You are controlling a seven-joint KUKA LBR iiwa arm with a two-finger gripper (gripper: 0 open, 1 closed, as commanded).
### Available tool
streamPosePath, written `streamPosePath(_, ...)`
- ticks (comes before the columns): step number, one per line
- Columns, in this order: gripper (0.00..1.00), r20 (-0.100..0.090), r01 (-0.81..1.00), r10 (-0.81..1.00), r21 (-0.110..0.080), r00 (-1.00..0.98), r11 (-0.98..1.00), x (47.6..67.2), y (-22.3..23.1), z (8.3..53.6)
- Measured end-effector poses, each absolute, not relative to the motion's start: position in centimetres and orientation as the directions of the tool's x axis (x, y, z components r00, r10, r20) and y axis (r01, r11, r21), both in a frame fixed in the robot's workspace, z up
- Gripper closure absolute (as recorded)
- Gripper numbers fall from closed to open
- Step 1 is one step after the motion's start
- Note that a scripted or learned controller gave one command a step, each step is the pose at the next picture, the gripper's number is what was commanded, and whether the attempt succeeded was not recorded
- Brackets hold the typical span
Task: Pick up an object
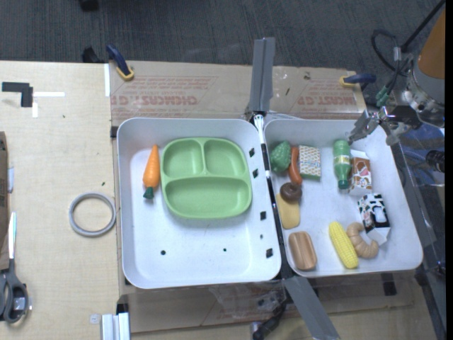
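Two shallow white bins sit side by side on the table, the left bin [134, 253] and the right bin [403, 211]. The left one holds a green sectioned plastic tray [207, 178] with an orange toy carrot [151, 171] just beside its left edge. The right one has all the pickable stuff: a green plastic bottle [342, 164] near the far edge, a yellow toy corn cob [344, 244] toward the near edge, a tan toy hot dog bun [303, 251] at the near left corner, and a black-and-white carton [374, 214] by the right wall. The end effector [369, 126] hangs over the right bin's far right corner, nothing between its fingers; open or closed, can't really tell from this angle. A grey tape ring [92, 214] lies on the table left of the bins.
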State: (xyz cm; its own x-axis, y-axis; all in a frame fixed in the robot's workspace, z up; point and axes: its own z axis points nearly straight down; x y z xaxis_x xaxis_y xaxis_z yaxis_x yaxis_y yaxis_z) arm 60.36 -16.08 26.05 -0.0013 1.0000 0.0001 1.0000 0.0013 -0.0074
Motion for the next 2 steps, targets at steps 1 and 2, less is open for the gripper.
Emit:
streamPosePath(1,0.0,-0.001,0.999,0.999,-0.004,0.041,-0.041,63.2,-17.7,12.9)
streamPosePath(2,0.0,-0.001,0.997,0.997,-0.004,0.072,-0.072,65.0,-16.3,19.1)
